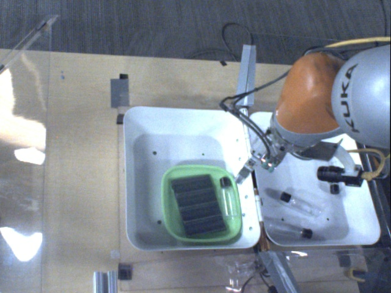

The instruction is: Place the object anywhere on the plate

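"KUKA" on the arm [360, 96]

The arm [360, 87] is cased in smooth grey, lettered "KUKA" in black. A rounded orange band [308, 96] is seen above the wrist. Black cables [247, 124] are strung alongside.

One fixed overhead camera looks down aslant on both bins [183, 118]
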You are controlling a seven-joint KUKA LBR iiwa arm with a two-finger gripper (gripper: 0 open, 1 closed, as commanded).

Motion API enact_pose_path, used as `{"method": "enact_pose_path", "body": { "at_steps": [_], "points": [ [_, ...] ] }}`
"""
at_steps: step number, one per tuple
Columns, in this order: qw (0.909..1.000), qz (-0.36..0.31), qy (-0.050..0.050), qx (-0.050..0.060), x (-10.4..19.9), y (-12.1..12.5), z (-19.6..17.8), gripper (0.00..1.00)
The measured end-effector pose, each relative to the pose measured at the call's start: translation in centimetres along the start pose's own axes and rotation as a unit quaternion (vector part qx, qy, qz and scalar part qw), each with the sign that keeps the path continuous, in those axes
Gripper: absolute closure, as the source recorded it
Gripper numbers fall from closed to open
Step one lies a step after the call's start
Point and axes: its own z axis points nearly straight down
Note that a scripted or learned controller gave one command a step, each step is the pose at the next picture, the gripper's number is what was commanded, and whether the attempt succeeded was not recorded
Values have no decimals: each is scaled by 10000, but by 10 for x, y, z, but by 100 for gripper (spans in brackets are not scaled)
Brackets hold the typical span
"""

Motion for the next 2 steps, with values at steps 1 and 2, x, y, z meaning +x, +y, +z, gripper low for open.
{"method": "enact_pose_path", "body": {
  "at_steps": [1, 2],
  "points": [
    [9976, -695, -16, -2, -67, -20, -19, 0],
    [9975, -699, -55, -36, -69, -17, -31, 100]
  ]
}}
